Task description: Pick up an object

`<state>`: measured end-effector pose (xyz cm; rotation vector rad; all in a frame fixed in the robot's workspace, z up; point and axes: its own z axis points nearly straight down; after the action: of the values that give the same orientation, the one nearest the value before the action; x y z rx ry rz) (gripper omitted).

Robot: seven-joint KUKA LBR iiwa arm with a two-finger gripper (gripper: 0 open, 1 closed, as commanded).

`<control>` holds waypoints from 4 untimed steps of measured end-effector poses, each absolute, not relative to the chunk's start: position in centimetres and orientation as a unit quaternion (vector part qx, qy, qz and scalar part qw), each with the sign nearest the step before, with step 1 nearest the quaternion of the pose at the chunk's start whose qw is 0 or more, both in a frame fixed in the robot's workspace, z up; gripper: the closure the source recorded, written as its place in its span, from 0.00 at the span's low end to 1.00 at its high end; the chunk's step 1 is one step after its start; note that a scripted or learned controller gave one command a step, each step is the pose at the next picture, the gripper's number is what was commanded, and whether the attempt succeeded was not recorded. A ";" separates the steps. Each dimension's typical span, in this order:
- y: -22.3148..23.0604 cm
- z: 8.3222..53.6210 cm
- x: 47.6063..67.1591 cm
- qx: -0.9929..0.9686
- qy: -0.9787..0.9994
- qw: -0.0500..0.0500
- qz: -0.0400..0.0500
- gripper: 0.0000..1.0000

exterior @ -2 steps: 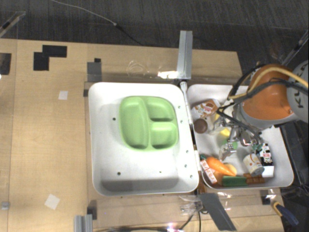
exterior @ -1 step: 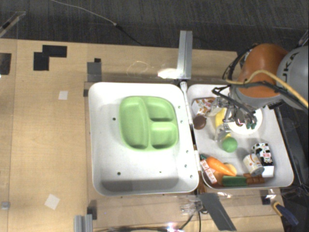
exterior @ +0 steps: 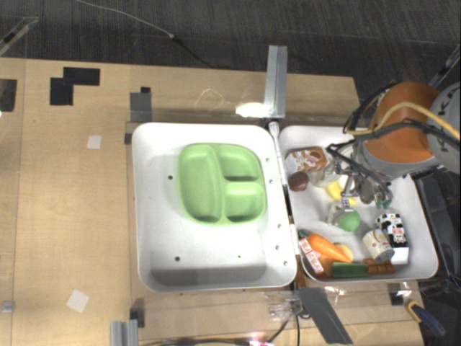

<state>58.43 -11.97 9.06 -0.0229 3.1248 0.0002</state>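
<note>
I have the arm (exterior: pixel 407 132) in from the right, its orange band over the far right corner of the right bin (exterior: pixel 426 262). The gripper (exterior: pixel 344 206) hangs low in the middle of that bin, directly above a green ball (exterior: pixel 349 222). From this slanted view the fingertips seem to touch the ball's top, or sit just over it. I cannot tell whether they are apart or together; the wrist and cables crowd that spot, and nothing is plainly between them.

The relation that matters: the ball lies straight under the gripper, a shade toward the near edge of the bin. Being round, it has no long axis, so I judge wrist rotation hardly counts; a straight descent is what the grasp needs.

Other things are close by. A yellow piece (exterior: pixel 333 190) sits just beyond the gripper, toward the far edge, and a brown round thing (exterior: pixel 298 182) lies to its left near the dividing wall. A carrot (exterior: pixel 330 249) lies along the near edge, its long axis running left to right, near the ball but apart from it. A black-and-white carton (exterior: pixel 392 231) stands to the right. The left bin (exterior: pixel 151 215) holds a green tray (exterior: pixel 220 182), well apart from the action.
</note>
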 end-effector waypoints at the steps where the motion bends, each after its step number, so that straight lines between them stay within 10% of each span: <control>1: -14.6 9.2 57.3 0.028 1.000 0.004 0.000 0.00; 2: -14.3 9.1 57.7 0.082 0.997 0.007 0.001 0.00; 3: -14.3 10.6 58.4 0.081 0.997 0.018 -0.001 1.00; 4: -14.2 10.6 58.3 0.080 0.997 0.017 0.000 0.00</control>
<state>58.32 -14.23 10.57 0.2500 3.0967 -0.0014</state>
